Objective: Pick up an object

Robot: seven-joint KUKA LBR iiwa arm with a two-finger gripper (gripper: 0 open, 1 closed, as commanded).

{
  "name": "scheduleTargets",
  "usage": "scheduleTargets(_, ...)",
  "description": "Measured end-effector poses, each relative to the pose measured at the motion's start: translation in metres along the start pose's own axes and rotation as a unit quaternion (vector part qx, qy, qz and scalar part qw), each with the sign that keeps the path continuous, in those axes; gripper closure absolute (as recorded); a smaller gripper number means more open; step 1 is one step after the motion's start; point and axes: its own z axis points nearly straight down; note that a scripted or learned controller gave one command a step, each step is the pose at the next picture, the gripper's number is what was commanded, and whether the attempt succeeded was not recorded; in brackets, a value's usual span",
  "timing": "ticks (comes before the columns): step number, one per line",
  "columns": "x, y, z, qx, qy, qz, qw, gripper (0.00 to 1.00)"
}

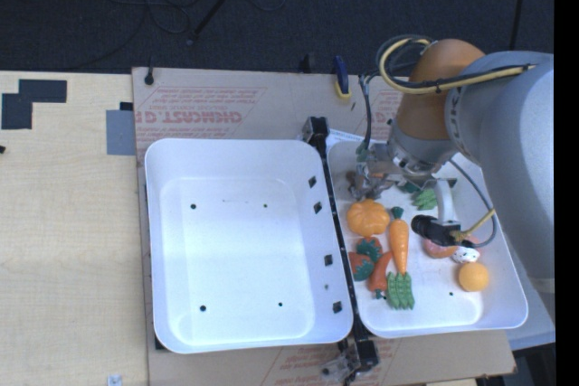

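Two shallow white bins are sitting side by side on the tabletop (72,221). The grey arm's jaws (369,181) are hovering low in the right-hand white bin (507,307), just above a round orange plastic pumpkin (368,218); jaw state cannot be told. A long orange toy carrot (398,249) is lying just beside the pumpkin.

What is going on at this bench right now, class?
A grey robot arm reaches in from the right, its gripper low over the back of the right bin. That bin holds toy food: an orange pumpkin, a carrot and a small orange ball. Nothing visibly sits between its fingers. The left bin sits alongside.
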Motion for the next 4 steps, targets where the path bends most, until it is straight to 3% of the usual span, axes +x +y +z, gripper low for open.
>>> scheduleTargets(1,0.104,-0.021,-0.093,-0.009,-0.002,-0.004,0.9999,1.00)
scheduleTargets(2,0.130,0.000,-0.203,-0.012,-0.003,-0.001,0.9999,1.00)
scheduleTargets(3,0.106,-0.001,-0.081,-0.003,-0.004,0.002,1.0000,1.00)
scheduleTargets(4,0.127,-0.001,-0.278,-0.016,-0.002,-0.001,0.9999,1.00)
